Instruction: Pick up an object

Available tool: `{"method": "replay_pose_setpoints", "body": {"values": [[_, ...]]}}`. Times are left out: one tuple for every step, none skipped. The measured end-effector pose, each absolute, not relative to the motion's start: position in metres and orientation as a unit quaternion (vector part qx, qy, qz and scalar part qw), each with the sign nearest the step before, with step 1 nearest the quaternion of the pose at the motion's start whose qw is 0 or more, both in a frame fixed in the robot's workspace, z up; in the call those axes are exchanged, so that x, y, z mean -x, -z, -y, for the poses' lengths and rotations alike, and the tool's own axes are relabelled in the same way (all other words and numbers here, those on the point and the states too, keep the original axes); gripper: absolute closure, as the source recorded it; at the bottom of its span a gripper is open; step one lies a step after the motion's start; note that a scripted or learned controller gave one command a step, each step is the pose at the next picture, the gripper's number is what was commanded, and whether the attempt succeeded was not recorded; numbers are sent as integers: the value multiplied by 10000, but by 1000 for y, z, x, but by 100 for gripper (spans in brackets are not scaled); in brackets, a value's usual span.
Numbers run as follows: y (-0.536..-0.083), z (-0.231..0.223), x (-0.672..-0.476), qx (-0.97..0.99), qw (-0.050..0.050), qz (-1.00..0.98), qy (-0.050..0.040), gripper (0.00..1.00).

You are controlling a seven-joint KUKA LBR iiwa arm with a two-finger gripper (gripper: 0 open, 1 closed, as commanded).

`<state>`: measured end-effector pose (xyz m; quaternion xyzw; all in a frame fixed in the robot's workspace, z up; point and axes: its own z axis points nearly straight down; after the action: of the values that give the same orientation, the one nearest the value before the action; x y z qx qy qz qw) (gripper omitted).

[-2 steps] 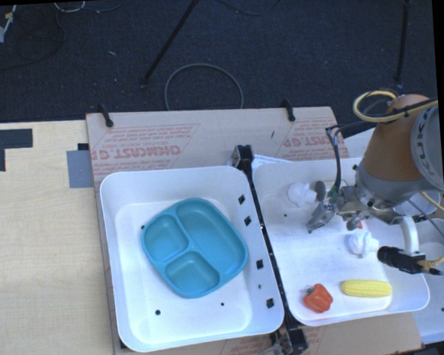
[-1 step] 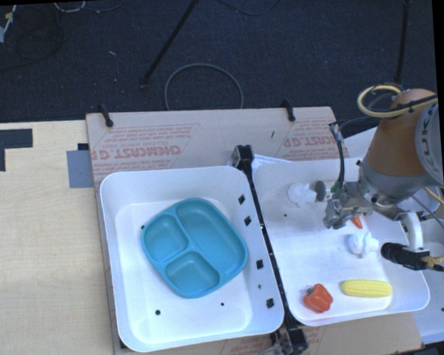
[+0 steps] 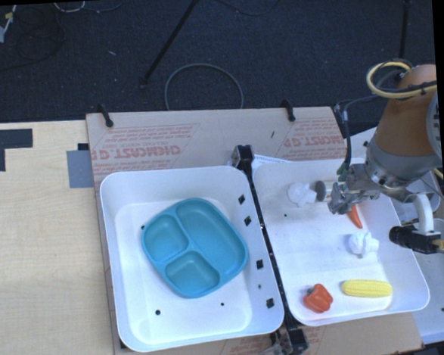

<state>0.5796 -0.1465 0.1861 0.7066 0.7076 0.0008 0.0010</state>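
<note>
Red pepper [image 3: 318, 298] sits beside yellow corn [image 3: 366, 288], both small.

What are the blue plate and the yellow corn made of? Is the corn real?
The blue plate looks like moulded plastic: one even colour, smooth, with three rounded compartments. The yellow corn seems to be a plastic toy, not real: its colour is flat and bright and its shape very tidy. The red pepper beside it looks like the same sort of toy. The view cannot make this certain.

place: robotics lab | signs: two white bins [image 3: 126, 217] on bench, floor cables [image 3: 200, 83], toy food
</note>
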Motion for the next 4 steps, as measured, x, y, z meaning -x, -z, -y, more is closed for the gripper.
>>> {"method": "replay_pose_setpoints", "body": {"values": [[-230, 154, -579, -7071, 12, -7071, -5, 100], [-279, 163, -585, -7064, 18, -7078, -6, 100], [-278, 104, -586, -7054, -18, -7088, -1, 100], [-265, 51, -574, -7058, -27, -7084, 9, 100]]}}
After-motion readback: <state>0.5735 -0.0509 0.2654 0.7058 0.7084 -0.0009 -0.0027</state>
